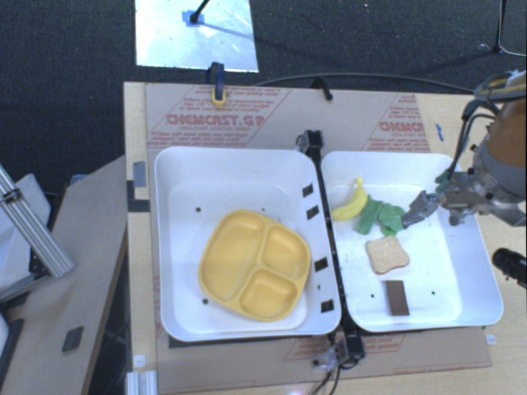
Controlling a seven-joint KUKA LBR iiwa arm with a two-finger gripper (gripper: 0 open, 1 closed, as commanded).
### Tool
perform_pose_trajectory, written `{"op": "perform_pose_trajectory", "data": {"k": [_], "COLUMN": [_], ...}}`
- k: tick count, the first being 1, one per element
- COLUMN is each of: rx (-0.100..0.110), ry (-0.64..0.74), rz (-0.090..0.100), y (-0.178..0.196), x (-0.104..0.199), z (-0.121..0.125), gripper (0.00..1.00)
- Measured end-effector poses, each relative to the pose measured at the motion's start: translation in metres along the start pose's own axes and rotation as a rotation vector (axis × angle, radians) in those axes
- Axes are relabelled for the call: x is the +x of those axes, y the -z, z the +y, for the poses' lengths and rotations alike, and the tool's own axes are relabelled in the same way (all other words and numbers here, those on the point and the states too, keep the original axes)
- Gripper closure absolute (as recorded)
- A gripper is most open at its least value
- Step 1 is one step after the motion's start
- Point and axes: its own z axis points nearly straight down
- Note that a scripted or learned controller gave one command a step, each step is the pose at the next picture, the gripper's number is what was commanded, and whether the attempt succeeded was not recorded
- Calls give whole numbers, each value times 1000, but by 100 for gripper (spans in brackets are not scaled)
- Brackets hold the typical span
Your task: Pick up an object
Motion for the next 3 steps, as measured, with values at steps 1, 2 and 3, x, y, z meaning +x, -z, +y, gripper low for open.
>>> {"op": "perform_pose_trajectory", "data": {"k": [1, 2, 3], "rx": [-11, -7, -6], "ry": [2, 1, 0], "rz": [-2, -1, 0], "y": [5, -37, -88], "x": [0, 1, -9], "z": [2, 0, 4], "gripper": [0, 0, 0]}}
